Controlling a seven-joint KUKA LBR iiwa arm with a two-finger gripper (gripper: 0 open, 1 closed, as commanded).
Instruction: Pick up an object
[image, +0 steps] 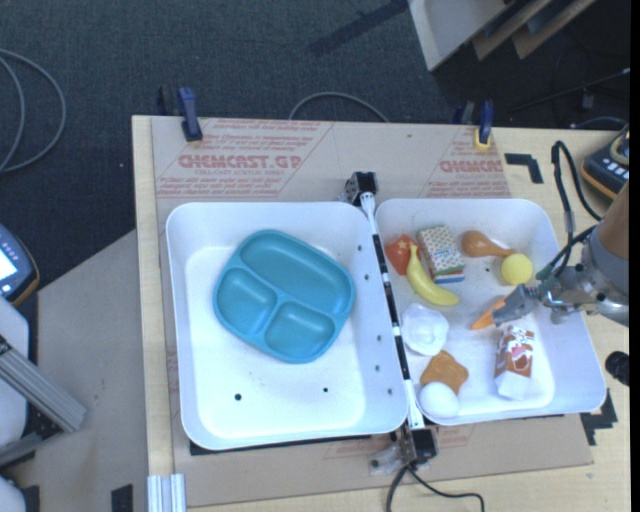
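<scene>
Reaching into the right bin, the gripper hovers just above the carton; whether it is open I cannot tell. Next it must lower.

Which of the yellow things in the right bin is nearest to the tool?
The small round yellow ball, just up-left of the tool. The curved yellow banana lies farther left.

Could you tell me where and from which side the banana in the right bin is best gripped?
Probably grip the banana across its narrow curved middle, from above. Its upper end lies against the red item and the striped box, so the lower half looks freer.
</scene>
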